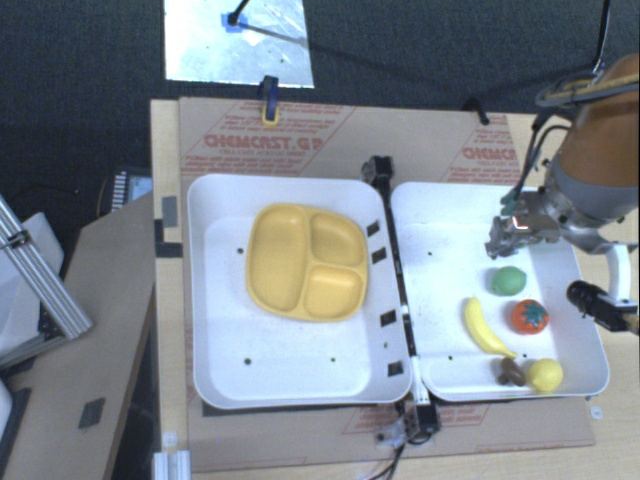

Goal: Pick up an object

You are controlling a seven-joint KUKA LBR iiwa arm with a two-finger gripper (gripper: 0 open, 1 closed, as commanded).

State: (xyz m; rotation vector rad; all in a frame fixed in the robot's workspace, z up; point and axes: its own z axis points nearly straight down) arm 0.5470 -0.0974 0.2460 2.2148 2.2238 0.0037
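In the right bin (440,268) lie a green ball-shaped fruit (508,280), a red tomato (530,316), a yellow banana (485,328), a yellow lemon (545,375) and a small brown piece (511,371). My gripper (508,236) hangs over the right bin's far right part, just above and beyond the green fruit. Nothing shows between its fingers, and its fingertips are too small and blurred to read.
The left bin (215,308) holds a yellow divided plate (305,261). A black divider with clips (392,268) runs between the two bins. The fruit are clustered at the right bin's near right corner.
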